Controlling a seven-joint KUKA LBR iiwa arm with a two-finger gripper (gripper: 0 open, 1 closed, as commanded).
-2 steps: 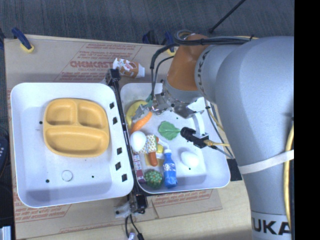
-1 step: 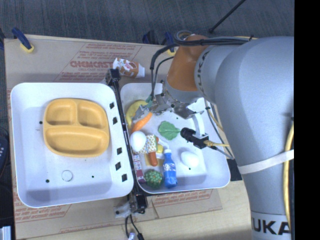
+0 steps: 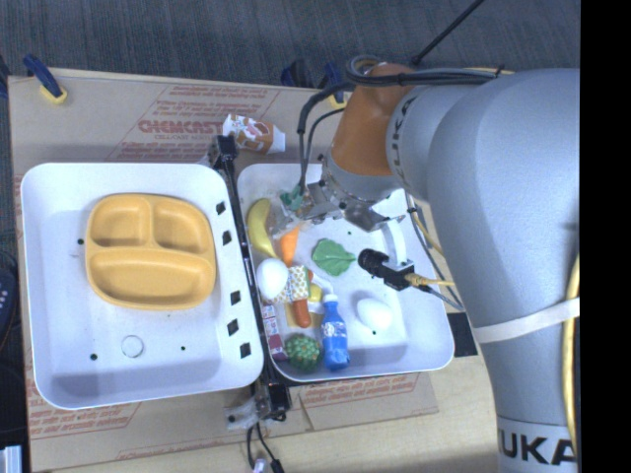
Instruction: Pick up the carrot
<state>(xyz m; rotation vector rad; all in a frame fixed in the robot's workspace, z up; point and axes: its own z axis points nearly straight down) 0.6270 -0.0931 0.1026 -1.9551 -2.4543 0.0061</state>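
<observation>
Cardboard covers the bench beneath two white bins. Nearest in the right bin (image 3: 434, 348) stands a blue bottle (image 3: 334, 333); beyond it the carrot (image 3: 289, 245) lies beside a banana (image 3: 258, 227). Just past the carrot, the gripper (image 3: 314, 203) hovers, jaw opening impossible to tell.

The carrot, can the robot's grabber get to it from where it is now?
Probably yes. The gripper hangs right above the carrot in the right bin, with nothing covering it. The banana and an egg crowd it, so the fingers might bump those.
</observation>
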